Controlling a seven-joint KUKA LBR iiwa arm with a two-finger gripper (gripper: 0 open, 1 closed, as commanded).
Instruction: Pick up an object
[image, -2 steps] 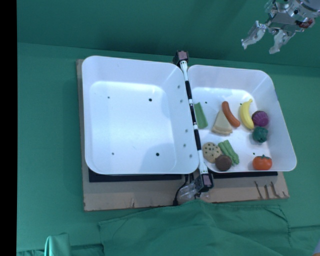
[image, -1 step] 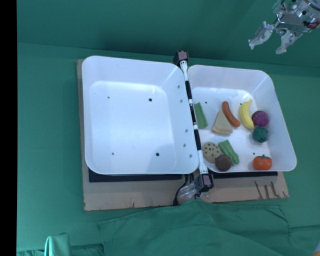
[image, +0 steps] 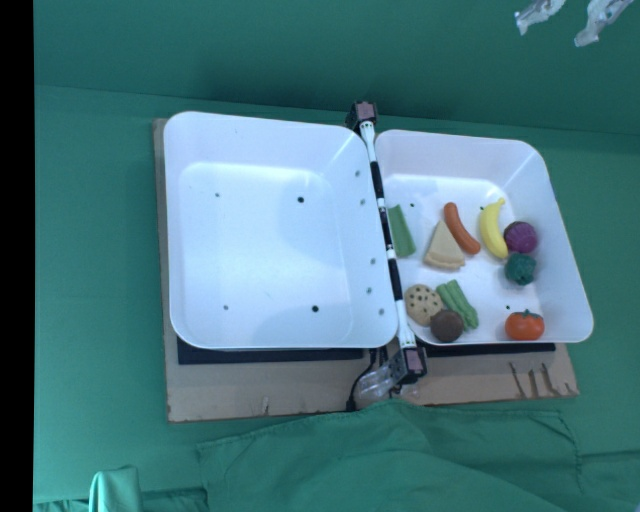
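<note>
The right bin (image: 560, 290) holds several toy foods. Among them are a green stick (image: 401, 230), a yellow wedge (image: 445, 247), a red sausage (image: 461, 228), a banana (image: 492, 228), a purple ball (image: 520, 237) and a dark green lump (image: 520, 268). Nearer the front lie a cookie (image: 422, 302), green beans (image: 458, 303), a brown ball (image: 447, 325) and an orange fruit (image: 524, 325). My gripper (image: 568, 18) hangs high at the top right edge of the view, well above and behind the right bin. Its two fingertips stand apart, open, with nothing between them.
The left bin (image: 190, 300) stands beside the right one, with a black-and-white striped bar (image: 385, 235) along their shared edge. Both rest on a cardboard sheet (image: 250, 400) on green cloth. Folded green fabric (image: 380, 460) lies in front.
</note>
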